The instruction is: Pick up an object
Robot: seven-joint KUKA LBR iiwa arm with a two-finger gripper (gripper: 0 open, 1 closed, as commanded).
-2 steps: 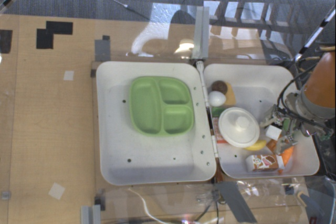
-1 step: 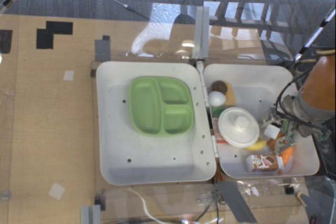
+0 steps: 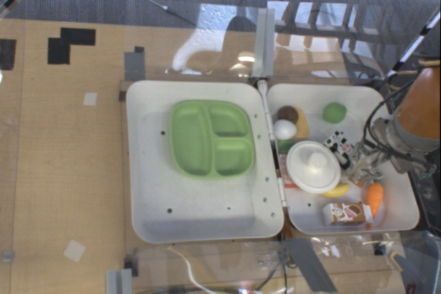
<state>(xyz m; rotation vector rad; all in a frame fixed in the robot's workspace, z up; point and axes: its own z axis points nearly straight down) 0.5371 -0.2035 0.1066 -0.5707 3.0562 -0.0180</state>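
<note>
Wooden surface (image 3: 62,169) is seen carrying two white bins side by side, a green divided plate (image 3: 211,138) lying in the left bin (image 3: 158,217). Over the right bin (image 3: 400,217) the claw (image 3: 364,169) is lowered just above a carrot (image 3: 374,196), its metalwork blurred; whether it is parted cannot be told. Nothing is seen held. A yellow piece, perhaps a banana (image 3: 335,191), is half hidden under the white lidded bowl (image 3: 313,166).
</note>
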